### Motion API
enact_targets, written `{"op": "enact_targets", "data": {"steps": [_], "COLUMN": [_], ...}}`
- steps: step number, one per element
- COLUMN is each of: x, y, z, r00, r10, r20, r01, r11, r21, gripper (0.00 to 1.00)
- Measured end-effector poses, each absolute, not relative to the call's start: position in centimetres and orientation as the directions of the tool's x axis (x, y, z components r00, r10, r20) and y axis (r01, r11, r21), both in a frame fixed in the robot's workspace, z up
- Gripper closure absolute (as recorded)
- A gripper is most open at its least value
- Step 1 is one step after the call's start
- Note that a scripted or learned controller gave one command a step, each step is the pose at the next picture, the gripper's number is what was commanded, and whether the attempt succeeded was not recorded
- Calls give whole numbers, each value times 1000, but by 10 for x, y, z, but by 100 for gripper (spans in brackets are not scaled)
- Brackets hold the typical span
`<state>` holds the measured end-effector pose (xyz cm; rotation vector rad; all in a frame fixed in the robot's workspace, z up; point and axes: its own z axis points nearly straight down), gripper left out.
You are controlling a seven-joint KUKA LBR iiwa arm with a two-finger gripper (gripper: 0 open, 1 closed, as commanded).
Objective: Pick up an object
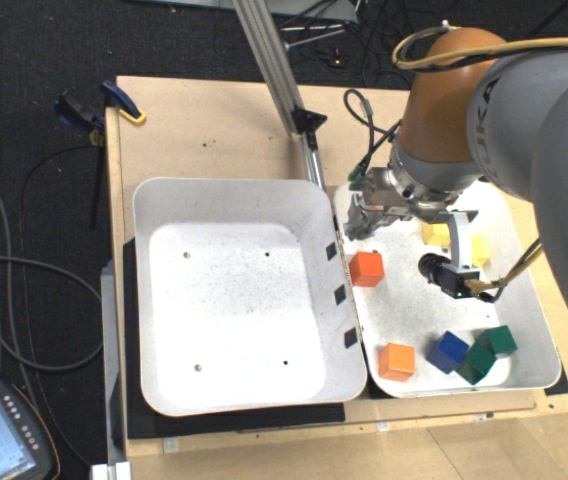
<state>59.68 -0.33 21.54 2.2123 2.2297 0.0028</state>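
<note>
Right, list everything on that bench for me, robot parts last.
White plastic bins: 2, side by side, left bin, right bin.
Orange blocks: 2, right bin, one near its left wall, one at the front.
Blue block: 1, right bin, front.
Green blocks: 2, touching, right bin front corner.
Yellow blocks: apparently 2, partly hidden under the wrist.
Grey KUKA arm: 1, orange band, over right bin.
Gripper: 1, above the upper orange block.

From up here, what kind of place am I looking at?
Probably a robotics lab set up for grasping trials. A grey-and-orange arm reaches over two white bins on a wooden bench, small coloured blocks lie in the right bin, and loose cables run across the floor.
</note>
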Motion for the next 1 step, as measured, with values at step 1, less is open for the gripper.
{"op": "enact_targets", "data": {"steps": [1], "x": [612], "y": [39], "z": [226], "r00": [-7], "r10": [1000], "r20": [2], "r01": [1000], "r11": [7], "r21": [3], "gripper": [100]}}
